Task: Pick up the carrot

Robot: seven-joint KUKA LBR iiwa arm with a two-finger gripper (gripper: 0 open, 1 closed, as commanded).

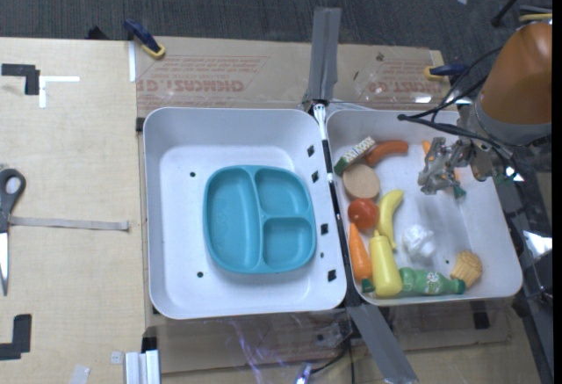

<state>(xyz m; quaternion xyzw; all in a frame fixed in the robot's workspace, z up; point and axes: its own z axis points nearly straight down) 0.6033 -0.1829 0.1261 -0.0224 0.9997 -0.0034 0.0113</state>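
Note:
The carrot (358,252) is a short orange piece lying along the left wall of the right bin (492,224), just below a red tomato (363,213) and beside a yellow bottle (384,264). My gripper (438,170) hangs over the upper right part of that bin, well up and to the right of the carrot, above bare bin floor. Nothing is visibly held in it. The arm's orange band (522,75) sits above it at the right.
The right bin also holds a banana (387,208), a tan round disc (361,182), a reddish sausage (386,150), a white crumpled item (419,240), a green bottle (432,282) and a yellow waffle-like piece (466,266). A blue divided plate (260,218) lies in the left bin (167,198).

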